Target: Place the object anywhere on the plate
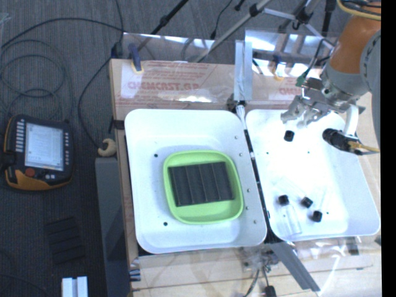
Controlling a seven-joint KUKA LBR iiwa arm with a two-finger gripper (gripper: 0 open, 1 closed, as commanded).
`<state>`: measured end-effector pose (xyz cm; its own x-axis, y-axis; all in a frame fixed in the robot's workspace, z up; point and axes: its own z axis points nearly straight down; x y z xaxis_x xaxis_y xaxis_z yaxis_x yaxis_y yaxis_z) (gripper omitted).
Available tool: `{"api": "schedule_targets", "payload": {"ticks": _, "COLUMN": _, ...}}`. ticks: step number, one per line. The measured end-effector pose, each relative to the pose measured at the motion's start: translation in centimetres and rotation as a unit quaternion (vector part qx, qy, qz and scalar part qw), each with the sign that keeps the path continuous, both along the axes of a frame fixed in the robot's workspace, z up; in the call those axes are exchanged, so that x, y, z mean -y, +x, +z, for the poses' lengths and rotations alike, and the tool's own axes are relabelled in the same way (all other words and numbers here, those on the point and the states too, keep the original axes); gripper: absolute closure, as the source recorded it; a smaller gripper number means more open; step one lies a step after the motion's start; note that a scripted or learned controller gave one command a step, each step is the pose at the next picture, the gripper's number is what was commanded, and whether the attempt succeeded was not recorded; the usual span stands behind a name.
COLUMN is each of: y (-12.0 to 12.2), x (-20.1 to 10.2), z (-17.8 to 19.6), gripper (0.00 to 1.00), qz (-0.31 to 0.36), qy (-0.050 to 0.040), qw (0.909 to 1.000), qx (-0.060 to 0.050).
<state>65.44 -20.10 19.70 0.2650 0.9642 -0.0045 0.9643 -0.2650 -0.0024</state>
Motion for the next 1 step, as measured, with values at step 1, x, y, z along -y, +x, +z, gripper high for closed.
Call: {"api": "schedule_targets", "payload": {"ticks": 1, "y": 0.01, "x": 0.00, "z": 0.01, "gripper": 0.00, "qz": 0.000, "qy": 0.0000, "qw": 1.0000, "qx": 0.000}}
